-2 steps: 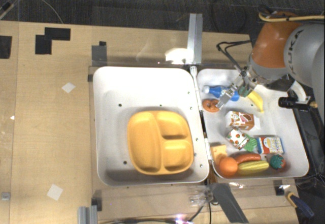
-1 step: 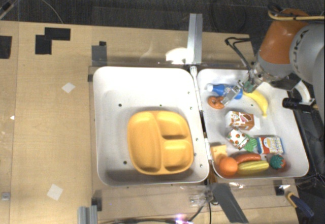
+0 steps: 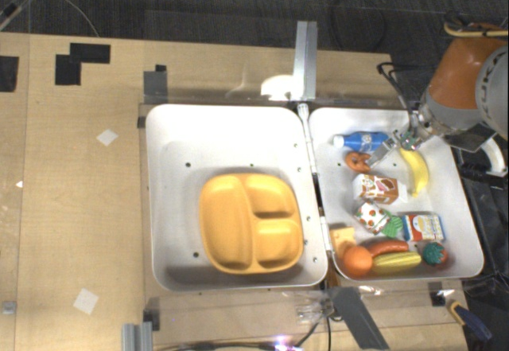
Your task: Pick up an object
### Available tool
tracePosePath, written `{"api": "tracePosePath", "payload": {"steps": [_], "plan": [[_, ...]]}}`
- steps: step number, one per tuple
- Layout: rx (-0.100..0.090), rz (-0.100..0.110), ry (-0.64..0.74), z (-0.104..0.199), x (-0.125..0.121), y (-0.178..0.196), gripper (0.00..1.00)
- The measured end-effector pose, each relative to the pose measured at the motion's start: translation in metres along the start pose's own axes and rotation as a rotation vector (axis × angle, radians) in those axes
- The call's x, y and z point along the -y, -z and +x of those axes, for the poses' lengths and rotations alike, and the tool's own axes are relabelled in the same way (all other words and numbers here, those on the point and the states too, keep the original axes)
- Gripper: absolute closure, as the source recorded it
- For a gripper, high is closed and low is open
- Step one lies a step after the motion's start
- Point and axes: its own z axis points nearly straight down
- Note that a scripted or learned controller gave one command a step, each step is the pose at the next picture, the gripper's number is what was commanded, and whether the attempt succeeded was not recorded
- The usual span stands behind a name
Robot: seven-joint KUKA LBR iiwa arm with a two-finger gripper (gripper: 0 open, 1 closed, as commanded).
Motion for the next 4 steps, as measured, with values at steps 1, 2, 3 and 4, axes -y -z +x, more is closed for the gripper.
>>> {"api": "tracePosePath", "payload": {"steps": [1,2,3,4], "plan": [[-0.001,0.020,-0.244,0.035,-0.050,-0.004,0.00],[-0.005,0.008,-0.330,0.030,-0.037,-0.005,0.00],[-0.002,0.011,-0.324,0.030,-0.037,0.007,1.00],[-0.006,0.012,-0.221,0.029,0.003,0.054,1.00]]}}
